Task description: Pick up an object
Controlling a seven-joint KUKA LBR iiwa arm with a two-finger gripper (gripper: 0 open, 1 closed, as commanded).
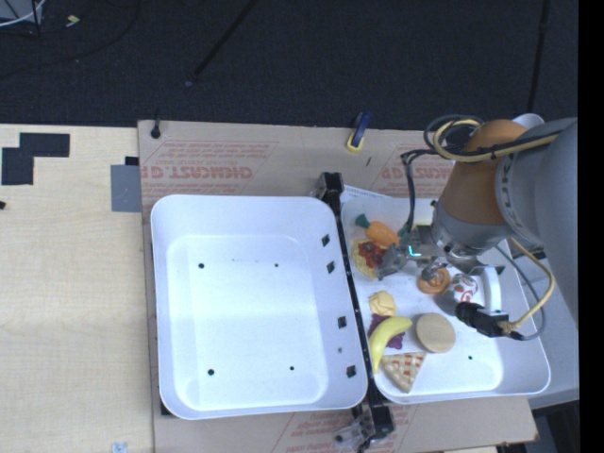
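The arm [491,192] bends down into the right bin [524,371], gripper [394,258] low over plastic food. Whether it is gripping anything, I cannot tell. A curved banana [385,336] lies beside a flat round cookie [436,332].

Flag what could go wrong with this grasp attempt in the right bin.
1. The gripper sits low over a tight cluster: orange piece and red-yellow toys. It may nudge or catch several, or none.
2. That cluster lies near the right bin's left wall, so a finger could hit the wall.
3. The banana, tan disc and waffle wedge lie close together and could get pushed.

Robot lab: 2 white bins [247,399], taped bench [66,281].
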